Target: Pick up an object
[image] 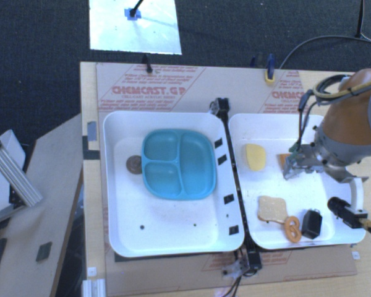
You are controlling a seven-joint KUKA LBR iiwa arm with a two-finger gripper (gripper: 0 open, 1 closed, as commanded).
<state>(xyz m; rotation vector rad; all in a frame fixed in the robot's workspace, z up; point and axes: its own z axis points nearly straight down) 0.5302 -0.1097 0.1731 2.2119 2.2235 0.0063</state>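
My gripper is low over the upper middle of the right bin, at the end of the grey and orange arm. A small orange piece lies right against the gripper's left side; whether it is held is unclear. A yellow wedge rests to the left of that. Nearer the front edge lie a slice of toast, a pretzel and a small black object.
The left bin holds a blue divided plate with a small brown round thing beside it. A black-marked divider separates the bins. A black part of the arm's gear hangs over the right bin's right edge.
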